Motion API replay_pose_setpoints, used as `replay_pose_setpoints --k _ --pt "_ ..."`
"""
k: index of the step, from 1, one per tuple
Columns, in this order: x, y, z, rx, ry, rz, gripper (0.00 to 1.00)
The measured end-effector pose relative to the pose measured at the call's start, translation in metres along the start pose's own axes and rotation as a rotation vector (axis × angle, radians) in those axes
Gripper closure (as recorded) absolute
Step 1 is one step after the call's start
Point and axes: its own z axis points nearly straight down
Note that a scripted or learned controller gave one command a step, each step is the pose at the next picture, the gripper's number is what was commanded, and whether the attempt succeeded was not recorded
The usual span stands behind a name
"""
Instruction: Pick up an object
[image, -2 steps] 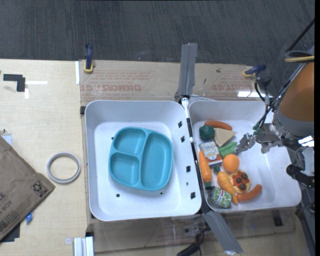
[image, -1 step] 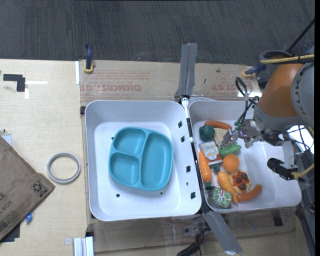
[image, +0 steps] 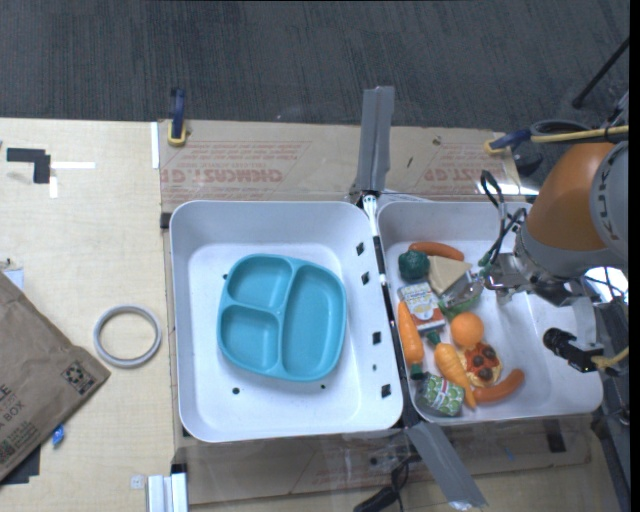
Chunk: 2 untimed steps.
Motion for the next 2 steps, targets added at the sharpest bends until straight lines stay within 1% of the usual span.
replay_pose_setpoints --k 1,2 --pt "0.019 -0.022 0.0 -0.001 -0.003 0.015 0.0" --pt "0.004 0.076 0.004 0.007 -0.001 0.066 0.0"
